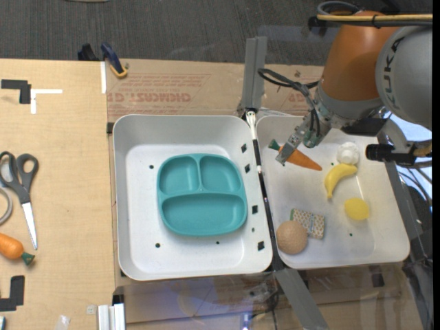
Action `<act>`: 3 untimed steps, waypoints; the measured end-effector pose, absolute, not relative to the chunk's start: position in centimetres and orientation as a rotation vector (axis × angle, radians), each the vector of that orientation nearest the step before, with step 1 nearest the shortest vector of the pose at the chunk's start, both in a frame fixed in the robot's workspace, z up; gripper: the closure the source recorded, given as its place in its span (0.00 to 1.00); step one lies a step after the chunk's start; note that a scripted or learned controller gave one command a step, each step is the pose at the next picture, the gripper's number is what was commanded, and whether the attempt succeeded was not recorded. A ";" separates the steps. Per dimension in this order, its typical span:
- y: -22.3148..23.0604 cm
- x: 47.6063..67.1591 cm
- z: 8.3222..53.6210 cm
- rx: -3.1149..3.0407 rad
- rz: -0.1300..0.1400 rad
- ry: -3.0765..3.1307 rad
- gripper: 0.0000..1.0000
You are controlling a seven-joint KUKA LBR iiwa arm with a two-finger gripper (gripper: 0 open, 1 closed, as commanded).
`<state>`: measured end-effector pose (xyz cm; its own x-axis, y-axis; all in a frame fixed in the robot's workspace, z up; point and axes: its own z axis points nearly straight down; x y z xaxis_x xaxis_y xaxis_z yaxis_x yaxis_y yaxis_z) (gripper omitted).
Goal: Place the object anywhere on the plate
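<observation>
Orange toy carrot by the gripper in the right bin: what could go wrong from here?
1. The gripper sits at the orange toy carrot's leafy end, so a pinch there may slip.
2. The carrot lies near the raised wall between the white bins and could snag on it.
3. The teal divided plate has ridges, so the carrot may roll.

Orange carrot (303, 159) lies in right bin, perhaps touching hand (294, 145); teal plate (202, 195) left.
</observation>
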<state>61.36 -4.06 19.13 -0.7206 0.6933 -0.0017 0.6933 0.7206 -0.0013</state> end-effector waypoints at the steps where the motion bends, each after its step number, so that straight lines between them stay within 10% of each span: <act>1: 2.8 56.7 19.1 1.338 -0.001 2.843 1.00; 2: 10.0 52.5 23.8 1.244 -0.001 2.884 1.00; 3: 10.0 52.5 23.8 1.244 -0.001 2.885 0.00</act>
